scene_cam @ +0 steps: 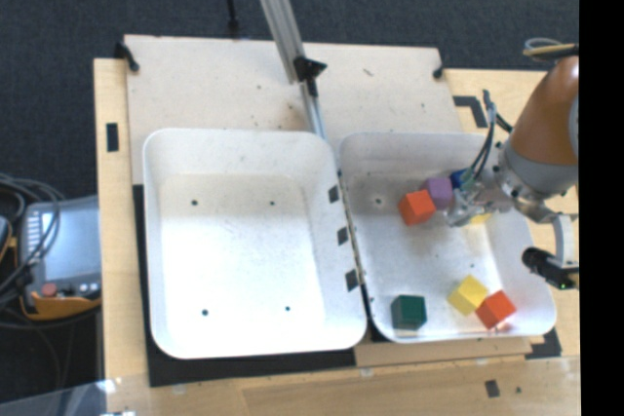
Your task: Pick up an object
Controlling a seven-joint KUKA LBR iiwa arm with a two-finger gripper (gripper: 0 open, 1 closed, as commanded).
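While no writing is legible, the end effector [466, 209] sits low in the right bin [429, 331]. A purple block [441, 188] lies just beside it; its grip state cannot be told.

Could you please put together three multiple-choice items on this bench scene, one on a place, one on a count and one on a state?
1. Where does the green cube lie?
A. in the left bin
B. near the front wall of the right bin
C. on the bench outside both bins

2. How many orange cubes lie in the right bin?
A. none
B. two
C. four

3. How does the gripper stand?
A. down inside the right bin, next to the purple cube
B. high above the left bin
C. parked off the bench

Answers: 1 B, since the green cube sits by the bin's near wall, left of the yellow cube. 2 B, one orange cube beside the purple one, another orange cube by the yellow one. 3 A, the wrist reaches down among the cubes at the bin's far side.
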